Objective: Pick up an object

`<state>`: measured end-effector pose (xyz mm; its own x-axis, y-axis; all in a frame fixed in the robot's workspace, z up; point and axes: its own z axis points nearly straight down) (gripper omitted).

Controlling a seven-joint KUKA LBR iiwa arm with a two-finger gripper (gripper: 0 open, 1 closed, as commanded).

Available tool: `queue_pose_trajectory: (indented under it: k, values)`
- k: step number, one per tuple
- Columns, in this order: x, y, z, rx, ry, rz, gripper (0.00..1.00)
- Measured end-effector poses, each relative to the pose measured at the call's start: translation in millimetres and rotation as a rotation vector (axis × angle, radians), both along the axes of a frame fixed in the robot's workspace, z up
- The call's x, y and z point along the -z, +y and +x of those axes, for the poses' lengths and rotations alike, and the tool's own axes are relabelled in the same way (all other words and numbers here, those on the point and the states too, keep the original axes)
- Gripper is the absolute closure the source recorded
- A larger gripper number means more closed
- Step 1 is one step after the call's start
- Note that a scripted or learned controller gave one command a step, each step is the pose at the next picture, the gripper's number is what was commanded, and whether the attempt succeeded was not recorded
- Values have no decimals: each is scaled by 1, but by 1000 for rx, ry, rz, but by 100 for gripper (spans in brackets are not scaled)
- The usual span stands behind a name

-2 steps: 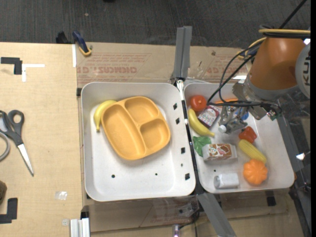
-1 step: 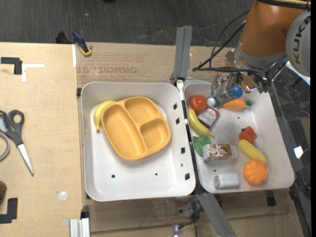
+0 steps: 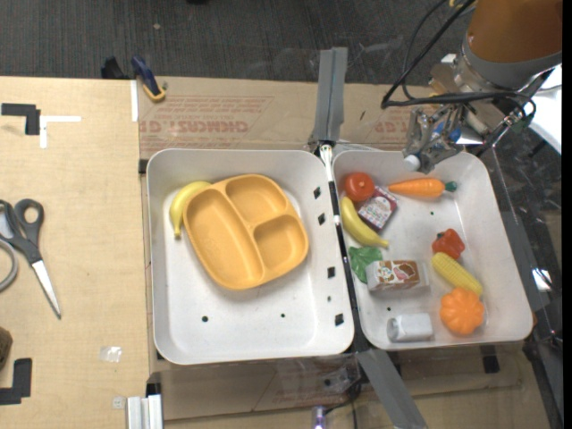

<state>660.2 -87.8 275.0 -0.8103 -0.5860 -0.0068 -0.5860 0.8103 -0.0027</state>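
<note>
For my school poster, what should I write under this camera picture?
Robot gripper hovers above the right bin of toy food, near the carrot.

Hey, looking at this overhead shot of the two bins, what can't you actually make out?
- Gripper: in the camera view its fingers are lost among cables and metal parts, so their state is unreadable.
- Banana in the left bin: partly covered by the yellow divided plate.
- Small packets: label print too small to read.
- Scissors: one handle cut off by the left edge.
</note>
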Motion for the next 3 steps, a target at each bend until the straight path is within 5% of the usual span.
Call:
queue_pose_trajectory:
  k: [1, 2, 3]
  values:
    - [150, -51, 0, -219, 3, -1, 100]
    - [138, -51, 1, -214, -5, -1, 100]
    - [178, -104, 1, 174, -1, -3, 100]
